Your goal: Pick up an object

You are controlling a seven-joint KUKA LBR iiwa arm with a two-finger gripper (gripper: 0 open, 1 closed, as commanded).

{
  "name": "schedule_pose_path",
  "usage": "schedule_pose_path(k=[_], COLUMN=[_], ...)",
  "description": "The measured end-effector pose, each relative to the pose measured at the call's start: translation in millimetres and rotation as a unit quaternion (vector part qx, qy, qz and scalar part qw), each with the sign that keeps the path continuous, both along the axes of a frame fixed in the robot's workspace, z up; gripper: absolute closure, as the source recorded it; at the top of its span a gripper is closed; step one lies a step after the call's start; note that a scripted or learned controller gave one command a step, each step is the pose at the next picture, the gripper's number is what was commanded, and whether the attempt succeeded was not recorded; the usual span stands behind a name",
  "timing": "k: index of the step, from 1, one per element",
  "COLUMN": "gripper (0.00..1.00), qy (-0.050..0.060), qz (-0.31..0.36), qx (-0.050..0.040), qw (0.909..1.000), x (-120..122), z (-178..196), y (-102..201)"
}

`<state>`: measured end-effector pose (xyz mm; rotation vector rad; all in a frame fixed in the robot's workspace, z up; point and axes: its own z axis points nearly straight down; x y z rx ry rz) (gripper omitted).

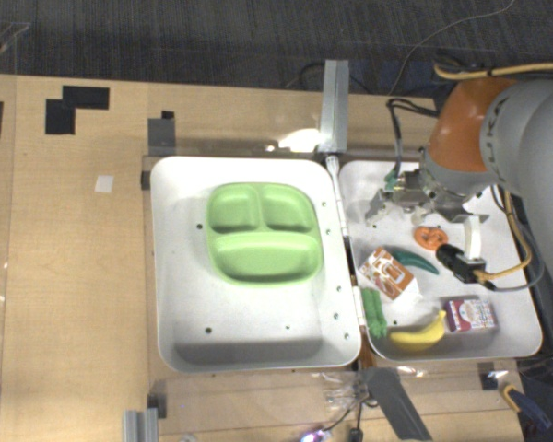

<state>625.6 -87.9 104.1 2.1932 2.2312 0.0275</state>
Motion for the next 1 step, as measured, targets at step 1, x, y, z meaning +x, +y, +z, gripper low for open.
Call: schedule_pose_path(k=[1], gripper=[0.0], qy=[0.003], qz=[-0.065], qx=[-0.0012], qw=[0.9979], x=[-78.2], z=[-12.4], y=[-37.0])
